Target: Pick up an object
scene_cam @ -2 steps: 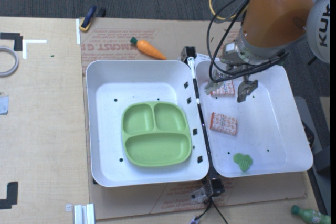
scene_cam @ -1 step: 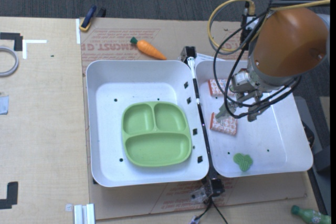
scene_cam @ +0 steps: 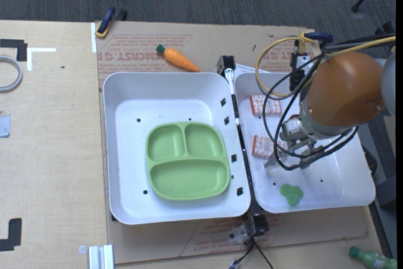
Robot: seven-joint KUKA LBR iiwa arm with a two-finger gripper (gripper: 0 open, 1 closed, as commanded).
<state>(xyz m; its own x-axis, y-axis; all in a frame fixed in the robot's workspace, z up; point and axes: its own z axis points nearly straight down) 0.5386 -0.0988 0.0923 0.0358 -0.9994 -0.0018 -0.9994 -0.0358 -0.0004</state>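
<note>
The right bin (scene_cam: 340,195) holds two small red-and-white packets, one near its back (scene_cam: 264,104) and one at mid-left (scene_cam: 262,146), and a green leafy toy (scene_cam: 291,194) near the front. My arm, with its orange band (scene_cam: 345,89), hangs over the middle of this bin. The gripper (scene_cam: 291,147) sits low beneath the arm, just right of the mid-left packet, and cables partly cover it. A green divided plate (scene_cam: 187,160) lies in the left bin (scene_cam: 119,154).
A toy carrot (scene_cam: 178,58) lies on the cardboard behind the left bin. A blue-and-yellow clamp (scene_cam: 105,22) sits at the back left. Black and yellow cables (scene_cam: 280,82) loop over the right bin. A green bottle (scene_cam: 371,256) lies at the front right.
</note>
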